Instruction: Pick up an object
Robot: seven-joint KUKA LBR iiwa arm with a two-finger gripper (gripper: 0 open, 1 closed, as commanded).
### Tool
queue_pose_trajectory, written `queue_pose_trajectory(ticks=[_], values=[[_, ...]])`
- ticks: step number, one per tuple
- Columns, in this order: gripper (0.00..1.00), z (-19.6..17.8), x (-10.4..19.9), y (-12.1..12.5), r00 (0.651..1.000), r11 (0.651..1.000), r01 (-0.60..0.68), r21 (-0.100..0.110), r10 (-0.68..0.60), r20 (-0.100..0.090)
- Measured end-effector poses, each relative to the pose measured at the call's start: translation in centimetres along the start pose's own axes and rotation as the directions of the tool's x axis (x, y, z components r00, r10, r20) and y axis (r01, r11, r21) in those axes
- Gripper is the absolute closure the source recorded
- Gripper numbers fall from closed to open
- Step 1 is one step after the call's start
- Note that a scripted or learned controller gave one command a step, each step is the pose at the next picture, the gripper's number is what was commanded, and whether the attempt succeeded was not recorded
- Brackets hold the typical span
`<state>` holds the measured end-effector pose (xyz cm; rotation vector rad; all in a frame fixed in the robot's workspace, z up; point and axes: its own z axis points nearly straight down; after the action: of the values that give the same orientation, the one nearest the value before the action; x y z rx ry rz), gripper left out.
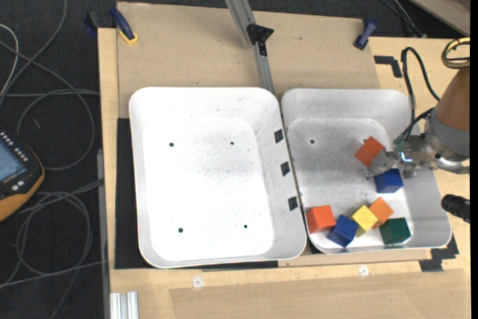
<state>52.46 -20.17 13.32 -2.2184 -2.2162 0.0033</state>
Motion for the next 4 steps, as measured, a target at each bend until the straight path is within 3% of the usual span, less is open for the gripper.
queue_pose_trajectory(ticks=[1,2,4], values=[[0.00,3.6,0.0,-0.1,1.000,1.000,0.001,-0.001,-0.001,0.000],[1.00,2.3,0.0,0.1,1.000,1.000,0.001,-0.006,-0.001,0.001],[1.00,-7.7,1.5,-0.2,1.000,1.000,0.003,-0.012,-0.003,0.004]])
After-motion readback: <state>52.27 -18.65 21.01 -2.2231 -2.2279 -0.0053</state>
